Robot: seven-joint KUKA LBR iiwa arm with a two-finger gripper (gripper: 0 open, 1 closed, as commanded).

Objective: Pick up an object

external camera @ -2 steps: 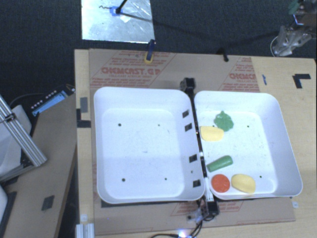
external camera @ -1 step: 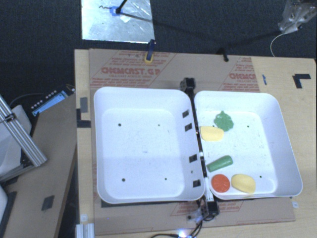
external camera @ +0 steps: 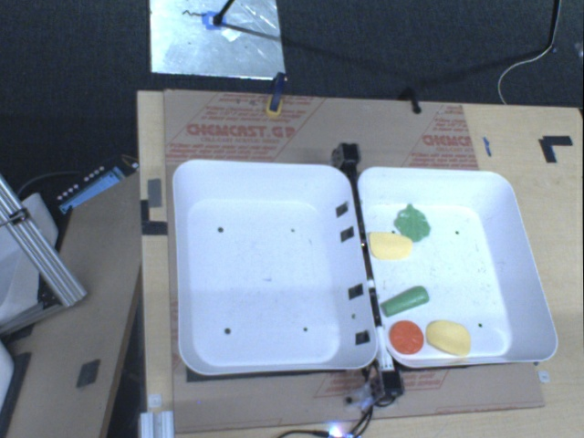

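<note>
Faintly, "CHEMCAST GP" reads in red on the brown sheet point(external camera: 239, 129) under the bins; hand's state: cannot tell.

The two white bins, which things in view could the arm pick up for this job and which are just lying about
Belong to the job, all in the right bin:
green leafy piece
yellow piece
green cucumber-like piece
red round piece
yellow lemon-like piece

Just lying about:
left bin
cardboard sheet
shiny metal plate
cable
</note>
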